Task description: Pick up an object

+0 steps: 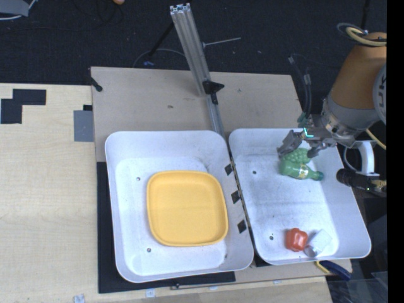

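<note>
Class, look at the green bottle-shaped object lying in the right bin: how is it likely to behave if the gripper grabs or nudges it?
The green bottle-shaped object lies on its side, so a nudge would probably roll it. Its rounded body may slip between the fingers of the gripper above it. It looks like a small toy, so likely light.

The right bin (278, 232) is the landmark: a green bottle (298, 166) lies toward its far end, with the gripper (305, 142) directly over it. A red object (295, 238) sits near its front edge. A yellow plate (187, 207) fills the bin (126, 169) left of it.
</note>
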Motion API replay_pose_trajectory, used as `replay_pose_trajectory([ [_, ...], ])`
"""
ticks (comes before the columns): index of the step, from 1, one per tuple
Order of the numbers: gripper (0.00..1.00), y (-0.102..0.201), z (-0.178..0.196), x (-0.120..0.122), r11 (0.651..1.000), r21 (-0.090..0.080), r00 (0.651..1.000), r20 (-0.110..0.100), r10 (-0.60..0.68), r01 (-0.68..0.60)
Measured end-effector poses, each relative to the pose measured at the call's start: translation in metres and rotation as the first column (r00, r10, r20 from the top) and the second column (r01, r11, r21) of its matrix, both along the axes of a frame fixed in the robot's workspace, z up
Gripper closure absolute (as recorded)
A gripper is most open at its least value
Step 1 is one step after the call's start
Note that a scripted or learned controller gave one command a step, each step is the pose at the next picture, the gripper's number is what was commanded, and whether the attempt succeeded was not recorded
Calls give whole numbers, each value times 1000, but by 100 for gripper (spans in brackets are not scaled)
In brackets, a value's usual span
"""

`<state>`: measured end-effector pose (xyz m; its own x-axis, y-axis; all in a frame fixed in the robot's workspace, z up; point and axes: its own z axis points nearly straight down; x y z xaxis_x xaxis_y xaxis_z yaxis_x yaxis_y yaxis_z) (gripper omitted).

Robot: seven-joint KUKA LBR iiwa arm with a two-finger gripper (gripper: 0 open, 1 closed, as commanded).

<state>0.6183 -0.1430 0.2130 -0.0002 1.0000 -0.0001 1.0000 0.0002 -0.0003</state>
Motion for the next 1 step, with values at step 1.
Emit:
replay_pose_trajectory([
  [1, 0, 0, 0, 0, 1000, 0, 1000, 0, 0, 0],
])
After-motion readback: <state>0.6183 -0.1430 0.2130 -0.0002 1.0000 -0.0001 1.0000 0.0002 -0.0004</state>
